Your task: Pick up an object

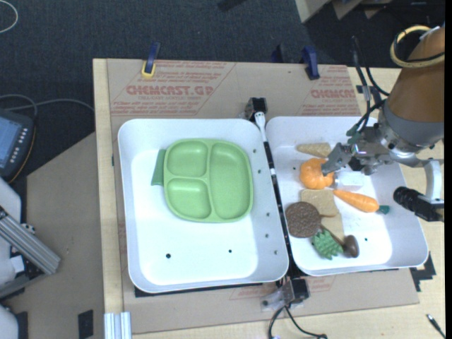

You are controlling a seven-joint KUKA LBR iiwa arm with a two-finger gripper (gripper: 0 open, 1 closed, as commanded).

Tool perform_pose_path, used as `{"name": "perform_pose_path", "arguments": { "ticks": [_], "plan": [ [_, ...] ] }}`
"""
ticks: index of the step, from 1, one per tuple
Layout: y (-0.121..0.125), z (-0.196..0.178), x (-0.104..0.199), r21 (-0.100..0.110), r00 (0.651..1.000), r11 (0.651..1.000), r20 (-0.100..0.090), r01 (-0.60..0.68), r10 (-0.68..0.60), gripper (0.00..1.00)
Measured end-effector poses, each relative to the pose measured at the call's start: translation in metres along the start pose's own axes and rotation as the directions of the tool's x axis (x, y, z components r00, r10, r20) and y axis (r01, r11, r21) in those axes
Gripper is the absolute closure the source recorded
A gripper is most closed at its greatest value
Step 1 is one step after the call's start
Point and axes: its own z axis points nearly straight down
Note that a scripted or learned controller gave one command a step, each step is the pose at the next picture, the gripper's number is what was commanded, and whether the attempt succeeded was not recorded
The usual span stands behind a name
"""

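Note:
The right bin (pixel 402 249) holds several toy foods. An orange fruit (pixel 314 175) lies near its left wall, with a carrot (pixel 357 202) to its right. A pale bread piece (pixel 314 149) sits behind the orange. In front lie a tan toast slice (pixel 326 202), a round brown cookie (pixel 304 219), a green leafy piece (pixel 325 244) and a small brown mushroom (pixel 350 245). My gripper (pixel 340 162) hangs low over the bin, just right of the orange and close to it. Nothing is visibly held.
The left bin (pixel 141 154) carries a green divided plate (pixel 208 180). A black divider strip (pixel 272 189) runs between the bins. The arm's orange band (pixel 422 83) and grey wrist loom over the right bin's far right side. Cables trail at the back right.

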Motion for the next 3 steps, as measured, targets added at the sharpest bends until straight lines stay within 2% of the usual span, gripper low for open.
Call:
{"name": "perform_pose_path", "arguments": {
  "ticks": [1, 2, 3],
  "plan": [
    [0.003, -0.006, 0.0, -0.012, 1.0, 1.0, 0.002, 0.002, -0.002, 0.0],
    [0.007, 0.045, 0.01, -0.007, 1.0, 1.0, 0.0, 0.003, -0.003, 0.0],
    [-0.001, 0.102, 0.003, -0.004, 1.0, 1.0, 0.0, 0.001, -0.001, 0.0]
  ]
}}
